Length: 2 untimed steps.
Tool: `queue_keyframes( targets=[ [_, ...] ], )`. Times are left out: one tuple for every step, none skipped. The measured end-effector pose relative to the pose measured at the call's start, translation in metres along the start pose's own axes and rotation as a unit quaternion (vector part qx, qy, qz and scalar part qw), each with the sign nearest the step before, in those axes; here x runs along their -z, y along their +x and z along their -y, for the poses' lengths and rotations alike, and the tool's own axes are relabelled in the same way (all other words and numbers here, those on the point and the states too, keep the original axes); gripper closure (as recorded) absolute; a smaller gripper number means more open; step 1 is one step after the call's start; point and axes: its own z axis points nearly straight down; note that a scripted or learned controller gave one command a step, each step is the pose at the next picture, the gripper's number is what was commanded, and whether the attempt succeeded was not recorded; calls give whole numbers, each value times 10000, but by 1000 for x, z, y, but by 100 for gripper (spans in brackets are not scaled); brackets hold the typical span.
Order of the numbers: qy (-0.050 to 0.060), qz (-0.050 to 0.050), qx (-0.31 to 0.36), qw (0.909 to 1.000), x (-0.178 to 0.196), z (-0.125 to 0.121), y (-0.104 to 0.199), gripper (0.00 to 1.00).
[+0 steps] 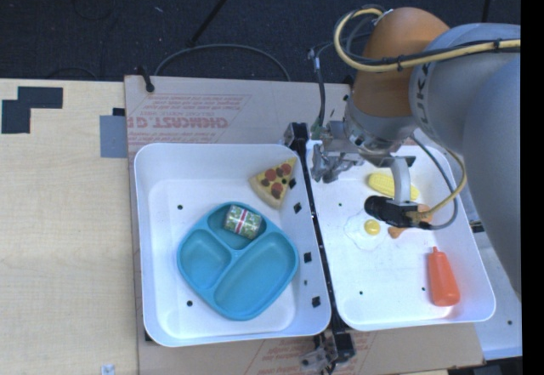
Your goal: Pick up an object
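View: camera view, looking down on both bins at a slant
Arm (476,101): grey, reaches in from the right, with the orange band (399,42) above the wrist
Gripper (327,165): low over the far left corner of the right bin (382,301), just beside the divider between the bins
Gripper's opening: cannot tell from this slant; nothing is seen in its hold
Toy corn cob (381,184): yellow, in the right bin, near the gripper on its right
Toy fried egg (365,230): flat on the right bin's floor, nearer the camera than the corn
Orange bottle (441,278): lying near the right bin's front right corner, well apart from the gripper
Toy pizza slice (274,182): in the left bin (161,195), by its far right wall
Blue divided plate (246,280): middle of the left bin
Small can (242,220): green with a red stripe, on its side in the plate's far compartment
Cardboard sheet (212,114): under both bins
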Motion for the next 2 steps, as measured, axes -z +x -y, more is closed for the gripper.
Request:
queue_keyframes(
  targets=[
    [0,-3,4,10000,15,2,57,100],
    [1,2,3,10000,13,-1,103,100]
  ],
)
